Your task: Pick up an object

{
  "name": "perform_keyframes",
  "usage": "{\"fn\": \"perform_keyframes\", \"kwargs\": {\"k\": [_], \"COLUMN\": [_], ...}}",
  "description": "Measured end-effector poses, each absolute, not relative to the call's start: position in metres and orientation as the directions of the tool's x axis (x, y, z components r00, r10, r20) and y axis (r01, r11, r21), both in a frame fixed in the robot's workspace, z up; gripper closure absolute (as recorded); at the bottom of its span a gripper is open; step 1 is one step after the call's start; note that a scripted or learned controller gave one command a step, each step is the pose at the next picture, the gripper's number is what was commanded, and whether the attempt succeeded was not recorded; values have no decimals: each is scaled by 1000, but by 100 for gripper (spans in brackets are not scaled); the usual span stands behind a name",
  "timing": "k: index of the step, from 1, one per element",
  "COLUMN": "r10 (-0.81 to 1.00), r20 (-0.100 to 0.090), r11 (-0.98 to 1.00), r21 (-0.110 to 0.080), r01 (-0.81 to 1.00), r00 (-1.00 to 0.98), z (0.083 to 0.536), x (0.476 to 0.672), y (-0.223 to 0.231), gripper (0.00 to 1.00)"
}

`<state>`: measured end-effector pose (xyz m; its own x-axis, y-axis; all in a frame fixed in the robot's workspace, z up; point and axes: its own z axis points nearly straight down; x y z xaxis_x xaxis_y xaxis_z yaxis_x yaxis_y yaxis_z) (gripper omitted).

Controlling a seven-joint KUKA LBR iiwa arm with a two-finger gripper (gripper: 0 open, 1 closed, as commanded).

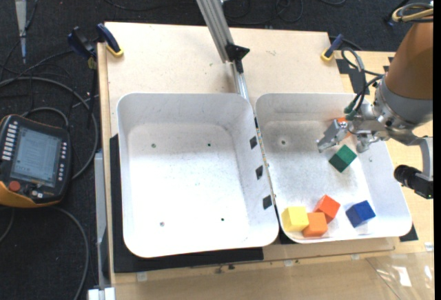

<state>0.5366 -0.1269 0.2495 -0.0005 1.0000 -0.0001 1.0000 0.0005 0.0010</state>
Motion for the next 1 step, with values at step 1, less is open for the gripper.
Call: {"fn": "perform_keyframes", "kwargs": {"k": [1], "r10": [1000], "r20": [-5], "r11": [-6], "r21": [4], "r01": [1000], "r00": [6], "z": [276], "x": [509], "y": [-187], "gripper": [0]}}
